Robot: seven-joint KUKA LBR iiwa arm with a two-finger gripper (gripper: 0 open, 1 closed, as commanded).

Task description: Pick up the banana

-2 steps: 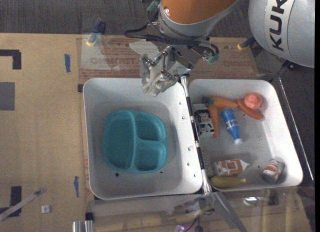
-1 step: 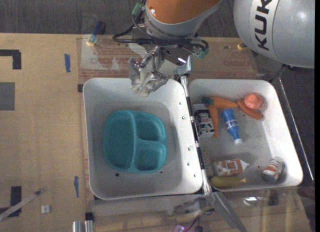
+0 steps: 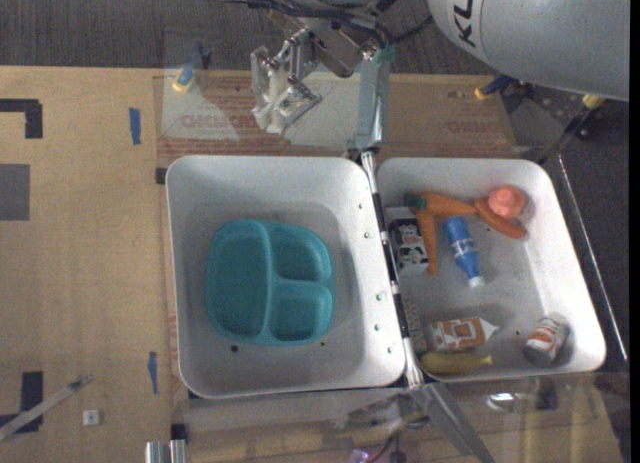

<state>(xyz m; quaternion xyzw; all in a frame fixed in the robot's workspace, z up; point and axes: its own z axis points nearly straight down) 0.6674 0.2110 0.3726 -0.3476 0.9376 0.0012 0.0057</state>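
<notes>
We find the gripper (image 3: 285, 91) raised above the bench, beyond the far rim of the left bin (image 3: 190, 351), hanging under the arm's orange band. Its fingers appear parted with nothing between them; it holds no object.

Taking the right bin (image 3: 585, 296) as our landmark: the gripper stands outside it, past its far-left corner and well apart from its contents. The banana (image 3: 455, 361) lies inside it, flat against the near wall, toward the near-left corner. A small carton (image 3: 462, 332) lies just beside the banana on its far side, close enough that we cannot tell whether they touch. A can (image 3: 544, 340) rests in the near-right part, a blue bottle (image 3: 463, 249) near the middle, and carrots (image 3: 440, 219) with a pink item (image 3: 507, 201) at the far side. A teal tray (image 3: 268, 279) sits in the left bin.

We judge the approach step not yet begun. The next move calls for travel across the right bin to its near wall, then a descent with fingers straddling the banana's short axis. The wall and the carton leave little room.
</notes>
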